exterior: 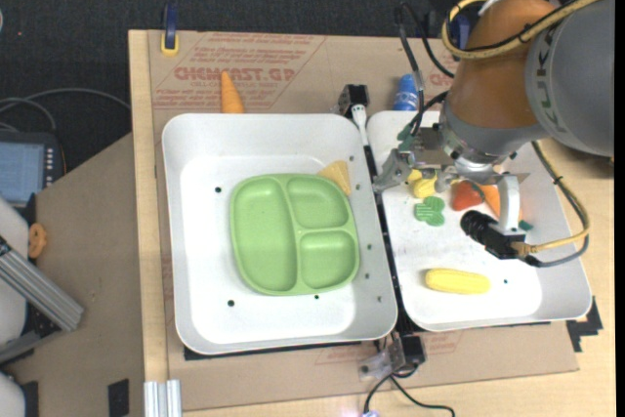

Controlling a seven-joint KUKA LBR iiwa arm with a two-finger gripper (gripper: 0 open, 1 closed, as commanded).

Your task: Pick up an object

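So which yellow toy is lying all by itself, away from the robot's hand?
The long yellow toy near the right bin's front edge. The other small yellow piece sits right under the arm among the green and orange toys.

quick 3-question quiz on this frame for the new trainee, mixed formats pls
1. True or false: the green divided plate lies in the left bin.
2. Multiple choice: which item lies nearest the front rim of the right bin? A) the yellow banana-shaped toy B) the small green toy C) the orange toy
3. Fill in: the pale yellow wedge touches the plate's ____ corner, the one nearest the right bin.

Key: 1 true. 2 A. 3 far (top right in the camera view).

Note: the gripper sits low over the toy cluster; its grasp state cannot be judged.
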